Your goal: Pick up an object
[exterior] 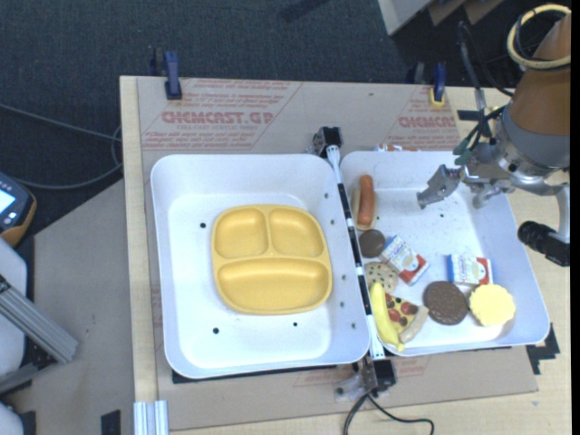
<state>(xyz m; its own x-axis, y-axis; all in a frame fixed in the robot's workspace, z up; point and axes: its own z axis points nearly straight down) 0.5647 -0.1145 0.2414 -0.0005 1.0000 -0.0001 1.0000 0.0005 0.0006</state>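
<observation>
My gripper (461, 191) hangs over the back of the right bin (521, 261), open, with nothing between its fingers. Food items lie in this bin. A hot dog (365, 199) lies by the left wall, to the gripper's left. Nearer the front are a small brown cookie (372, 242), a red-and-white packet (409, 265), a cracker (380, 275), a banana (384, 316) and a pizza slice (405, 311). A dark round cookie (446, 303), a yellow disc (492, 305) and a blue-and-red packet (468, 268) lie front right, below the gripper.
The left bin (181, 243) holds a yellow divided plate (271, 258). A black clamp (328, 140) sits at the back where the two bins meet. Blue clamps (170, 72) hold the board at its back edge. The arm's orange band (542, 93) rises at the right.
</observation>
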